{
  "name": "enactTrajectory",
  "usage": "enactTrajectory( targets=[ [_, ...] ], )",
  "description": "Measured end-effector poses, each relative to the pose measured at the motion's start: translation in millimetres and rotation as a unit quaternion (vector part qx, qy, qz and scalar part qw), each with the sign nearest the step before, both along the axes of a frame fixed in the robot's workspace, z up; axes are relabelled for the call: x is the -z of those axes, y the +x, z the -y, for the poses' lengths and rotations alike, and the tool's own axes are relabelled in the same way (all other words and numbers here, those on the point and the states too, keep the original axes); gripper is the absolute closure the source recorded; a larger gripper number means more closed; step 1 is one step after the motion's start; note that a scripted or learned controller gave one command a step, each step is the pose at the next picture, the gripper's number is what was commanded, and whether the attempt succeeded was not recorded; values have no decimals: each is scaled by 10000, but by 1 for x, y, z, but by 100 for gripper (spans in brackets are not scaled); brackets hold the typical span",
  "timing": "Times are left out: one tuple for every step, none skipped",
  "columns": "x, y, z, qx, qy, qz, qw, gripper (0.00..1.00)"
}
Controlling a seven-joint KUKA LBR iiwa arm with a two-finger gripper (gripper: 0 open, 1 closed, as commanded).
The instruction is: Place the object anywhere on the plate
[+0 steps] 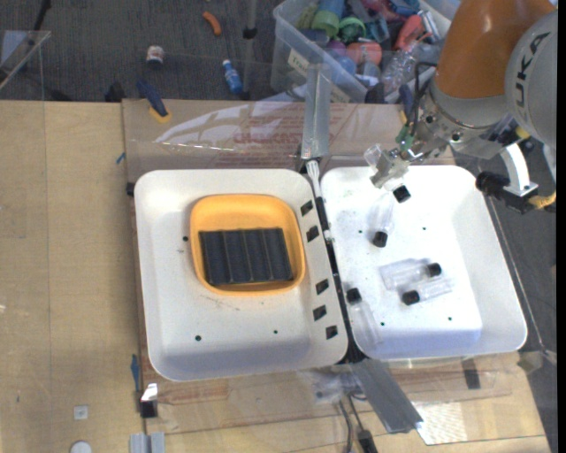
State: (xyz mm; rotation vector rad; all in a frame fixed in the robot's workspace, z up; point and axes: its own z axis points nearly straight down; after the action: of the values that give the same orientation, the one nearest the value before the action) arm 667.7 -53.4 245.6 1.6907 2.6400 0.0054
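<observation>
Letters "UKA" showed on the arm (533,55). The hand (387,168) hung over the right bin (497,265)'s far side; whether it was apart or together could not be told. A dark ribbed block (246,257) lay on the orange plate (243,208), and clear black-capped vials (416,279) lay in the right bin.

Two white bins sit side by side on a tan bench (62,265): left bin (168,345) and right bin (495,327), touching along a black divider strip (320,265). Behind them lies a sheet of brown cardboard (221,133) with a grey metal bar (315,115) standing upright at the seam. Further back on the dark floor: a clear tub of colourful toys (354,40), a small blue bottle (232,78), an orange tool (210,19), and a clear plastic panel (22,53) at far left.
</observation>
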Motion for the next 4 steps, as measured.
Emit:
enactTrajectory(
  targets=[
    [-18, 0, -4, -1065, -8, 3, 9943, 100],
    [-11, -1, -2, -2146, -7, -16, 9767, 100],
    [-45, -7, 9, -3150, -26, 12, 9491, 100],
    [-62, -7, 45, -3447, -32, 12, 9387, 100]
  ],
)
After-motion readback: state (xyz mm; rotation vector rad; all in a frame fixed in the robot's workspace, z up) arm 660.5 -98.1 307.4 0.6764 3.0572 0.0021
